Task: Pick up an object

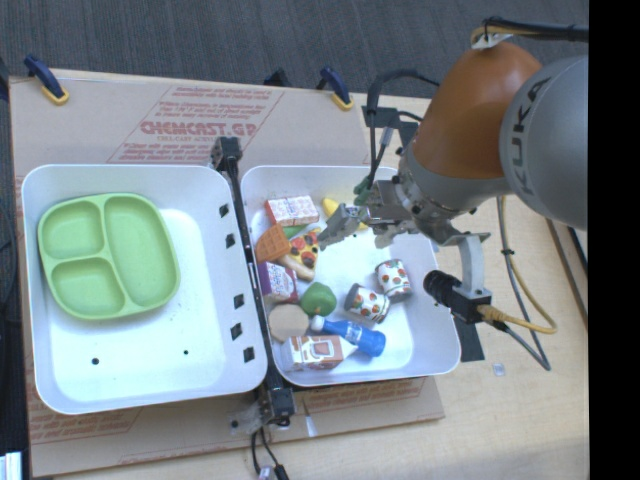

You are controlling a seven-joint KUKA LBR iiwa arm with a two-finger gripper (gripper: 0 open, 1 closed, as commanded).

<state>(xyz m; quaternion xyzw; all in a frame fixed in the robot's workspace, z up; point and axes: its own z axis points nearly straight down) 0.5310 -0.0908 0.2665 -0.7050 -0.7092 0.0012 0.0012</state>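
Observation:
The right bin (pixel 432 340) holds a heap of toy food. A pink-and-white box (pixel 292 209) lies at the back, with an orange wedge (pixel 271 243) and a multicoloured piece (pixel 303 255) in front of it. Nearer lie a green ball (pixel 319 298), a tan disc (pixel 288 321), a blue bottle (pixel 356 337), a small carton (pixel 315 352) and two patterned cups (pixel 393 279) (pixel 366 304). My gripper (pixel 336 225) hangs low over the bin's back middle, pointing left toward the multicoloured piece. A yellow bit (pixel 330 206) peeks out just behind it.
The left bin (pixel 200 348) holds a green divided plate (pixel 107 255) at its left side. A black divider with clips (pixel 238 268) runs between the bins. The arm's bulky orange-and-grey wrist (pixel 480 118) looms over the right bin's back right corner, with cables trailing right.

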